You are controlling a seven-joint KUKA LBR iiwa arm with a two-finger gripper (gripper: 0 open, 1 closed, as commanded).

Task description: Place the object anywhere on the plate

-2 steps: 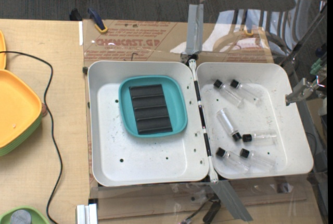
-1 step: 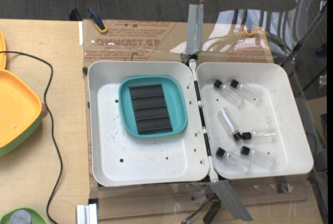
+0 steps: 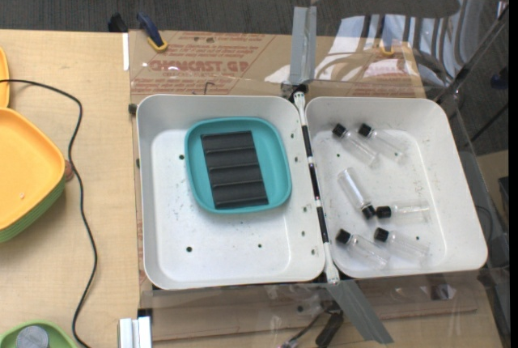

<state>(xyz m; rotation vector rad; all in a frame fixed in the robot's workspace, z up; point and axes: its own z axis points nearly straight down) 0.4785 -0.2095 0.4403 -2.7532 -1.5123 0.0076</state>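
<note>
A teal square plate (image 3: 276,167) lies in the left bin (image 3: 162,201), toward its upper middle. A dark ribbed rectangular block (image 3: 234,169) rests flat on the plate, covering most of its centre. In the right bin (image 3: 453,176) lie several clear plastic vials with black caps: two near the top (image 3: 372,140), one in the middle (image 3: 354,192), and others near the bottom (image 3: 362,248).
Yellow and green dishes (image 3: 24,176) sit on the wooden bench at far left, with a black cable (image 3: 81,176) running beside them. Cardboard (image 3: 210,63) lies behind the bins. A metal post (image 3: 303,47) stands at the bins' rear junction.
</note>
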